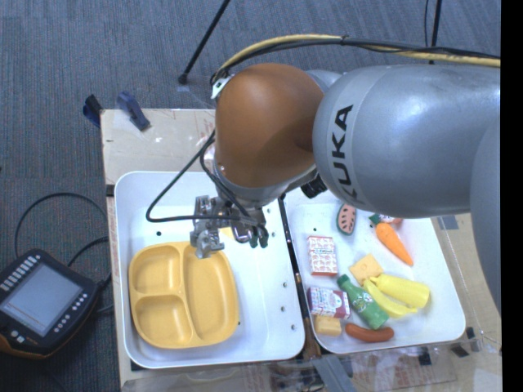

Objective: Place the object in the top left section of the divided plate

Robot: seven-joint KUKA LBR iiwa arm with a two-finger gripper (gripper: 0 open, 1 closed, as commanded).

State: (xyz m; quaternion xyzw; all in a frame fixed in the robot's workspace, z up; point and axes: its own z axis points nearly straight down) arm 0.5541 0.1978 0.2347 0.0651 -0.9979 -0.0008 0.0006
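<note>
Gripper (219, 237): over left bin, at plate's top edge; open or closed, cannot tell.
Plate (185, 294): yellow, divided, just below gripper, in left bin (261, 317).
Right bin (445, 300): carrot (394, 243), bananas (399, 294), bottle (364, 302), sausage (368, 332), cartons, melon slice; right of gripper.
Object: which one, cannot tell.

Grey carpet floor (65, 47), wooden bench (155, 141), tripod legs (208, 31)

arm (409, 137) cut off at right, claw (229, 233) fingers unclear
</note>
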